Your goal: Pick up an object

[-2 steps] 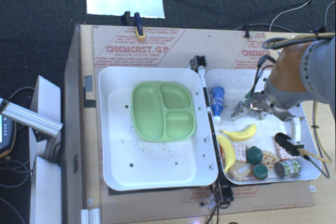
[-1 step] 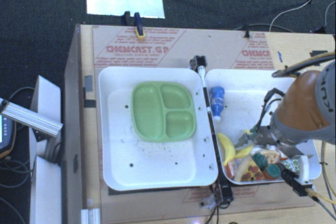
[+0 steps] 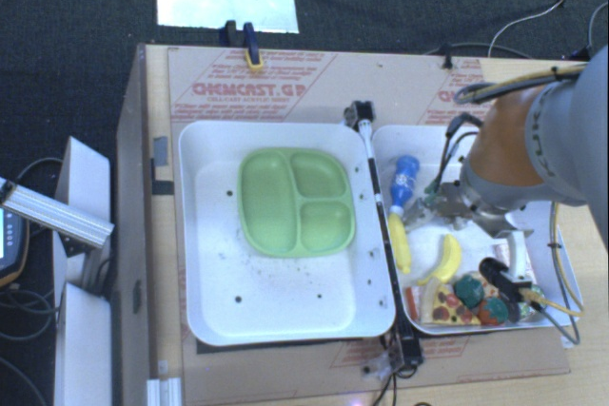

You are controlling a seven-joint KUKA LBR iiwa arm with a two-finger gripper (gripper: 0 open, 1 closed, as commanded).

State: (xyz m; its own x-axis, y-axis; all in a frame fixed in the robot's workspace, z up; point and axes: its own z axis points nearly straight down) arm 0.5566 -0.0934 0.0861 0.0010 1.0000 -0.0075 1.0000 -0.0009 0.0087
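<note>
The right bin (image 3: 419, 140) holds several small items. A blue bottle (image 3: 404, 178) lies near its left wall, with a yellow banana (image 3: 397, 243) below it. A second yellow banana (image 3: 446, 259) sits nearer the middle. At the front edge lie a pizza slice (image 3: 442, 305) and a cluster of green and red toy food (image 3: 481, 299). My gripper (image 3: 426, 207) reaches in from the right and hangs low over the bin, just right of the blue bottle and above the bananas. I see nothing held in it.
The left bin (image 3: 209, 299) holds a green divided plate (image 3: 295, 202). A black-and-white bar (image 3: 376, 195) runs along the wall between the bins. The grey arm with its orange band (image 3: 504, 152) covers the right bin's back right part.
</note>
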